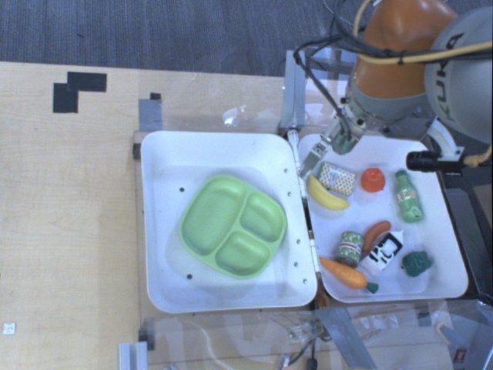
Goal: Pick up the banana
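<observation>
The yellow banana (pixel 326 194) lies in the right bin (pixel 454 272), near its upper-left corner and close to the wall between the bins. A small patterned box (pixel 337 178) touches its upper side. My gripper (pixel 326 151) hangs just above and behind the banana, at the bin's top-left corner. Its fingers are open with nothing between them. The banana rests on the bin floor, apart from the fingers.
The right bin also holds a red cup (pixel 373 179), a green bottle (pixel 407 196), a small can (pixel 350 247), a sausage (pixel 377 234), a carrot (pixel 344 273), a black-and-white box (pixel 383 251) and a dark green piece (pixel 417 263). A green divided plate (pixel 234 226) sits in the left bin (pixel 162 284).
</observation>
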### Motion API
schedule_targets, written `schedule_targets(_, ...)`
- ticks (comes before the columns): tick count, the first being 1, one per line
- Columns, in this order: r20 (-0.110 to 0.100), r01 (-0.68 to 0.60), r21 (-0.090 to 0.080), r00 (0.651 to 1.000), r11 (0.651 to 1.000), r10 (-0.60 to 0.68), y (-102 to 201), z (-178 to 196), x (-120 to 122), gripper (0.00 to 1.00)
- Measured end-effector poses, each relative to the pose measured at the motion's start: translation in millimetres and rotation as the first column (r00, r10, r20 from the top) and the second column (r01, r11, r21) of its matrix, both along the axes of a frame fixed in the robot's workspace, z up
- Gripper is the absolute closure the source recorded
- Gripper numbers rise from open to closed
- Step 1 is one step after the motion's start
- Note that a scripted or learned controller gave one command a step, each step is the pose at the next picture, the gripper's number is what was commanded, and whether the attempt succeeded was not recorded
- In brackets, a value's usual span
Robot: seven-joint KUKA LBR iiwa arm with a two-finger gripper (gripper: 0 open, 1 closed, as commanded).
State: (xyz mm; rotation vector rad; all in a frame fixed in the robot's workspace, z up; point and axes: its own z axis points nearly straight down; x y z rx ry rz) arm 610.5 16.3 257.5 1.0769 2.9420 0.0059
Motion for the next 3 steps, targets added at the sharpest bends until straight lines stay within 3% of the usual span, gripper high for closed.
schedule_targets(1,-0.002,-0.045,-0.002,0.999,0.999,0.045,-82,-61,-26,0.0)
schedule_targets(2,0.001,-0.368,-0.003,0.93,0.93,0.368,-36,-70,29,0.0)
schedule_targets(3,0.002,-0.388,-0.005,0.922,0.922,0.388,-50,-69,43,0.0)
